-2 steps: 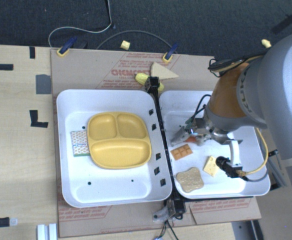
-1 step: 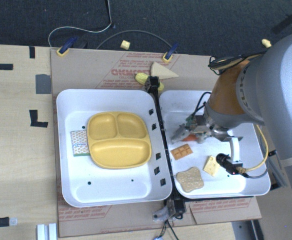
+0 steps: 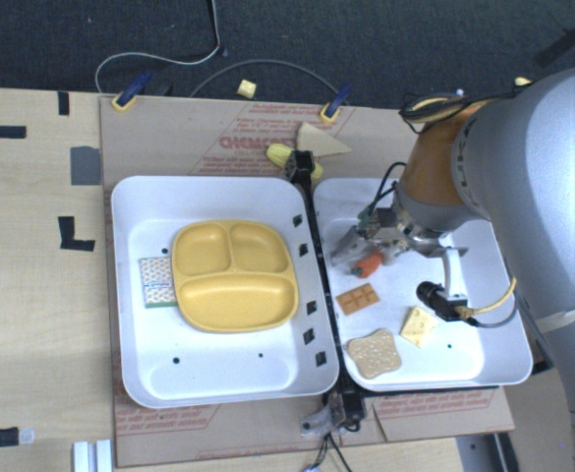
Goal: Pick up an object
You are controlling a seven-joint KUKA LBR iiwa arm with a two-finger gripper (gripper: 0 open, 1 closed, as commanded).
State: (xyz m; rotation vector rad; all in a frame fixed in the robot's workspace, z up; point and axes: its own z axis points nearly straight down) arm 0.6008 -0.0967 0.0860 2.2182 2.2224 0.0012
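two white bins sit side by side in front of you. the left bin carries a yellow divided plate, with a small patterned card tucked just beside the plate's left edge. none of that is near the tool.

move your eye right, across the black divider, into the right bin. near the divider lies a brown waffle-like tile; below it, toward the near rim, a speckled toast-shaped piece; a little further right, a pale yellow wedge.

the thing that matters is the small orange-red piece. it lies in the upper left part of the right bin, just above the brown tile. the gripper is low over the bin floor right at that spot, and the orange-red piece shows at its lower edge, on the side toward the near rim. the piece looks slightly elongated, running roughly left to right, though it is too small and blurred to be sure.

you cannot tell from this slant how wide the tool stands, nor whether it has hold of anything; motion blur smears that area. judge it as a grasp attempt in hand on the orange-red piece, not a confirmed hold. if it misses, the brown tile is the next nearest target.
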